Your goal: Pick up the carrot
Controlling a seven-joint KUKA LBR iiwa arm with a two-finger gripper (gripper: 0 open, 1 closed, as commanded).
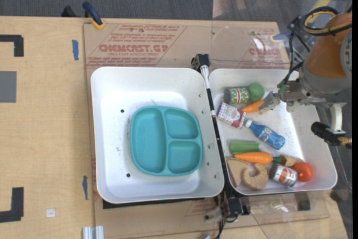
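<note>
Two orange carrot-like pieces lie in the right bin point(321, 168). A small carrot point(253, 106) sits near the bin's far middle, just below a green can. A larger carrot point(254, 158) rests near the front beside a green vegetable point(244, 146). My gripper point(272, 100) hangs low in the right bin, right at the small carrot's right end. Its grey body and the arm's orange band point(327, 56) reach in from the right. Whether it touches the carrot is unclear.
The right bin also holds a green can with a red label point(237, 95), a red-white packet point(230, 115), a blue bottle point(267, 135), a tan ring point(255, 177), a small tin point(284, 175) and a red tomato point(302, 170). A teal divided plate point(166, 140) sits in the left bin point(106, 120).
</note>
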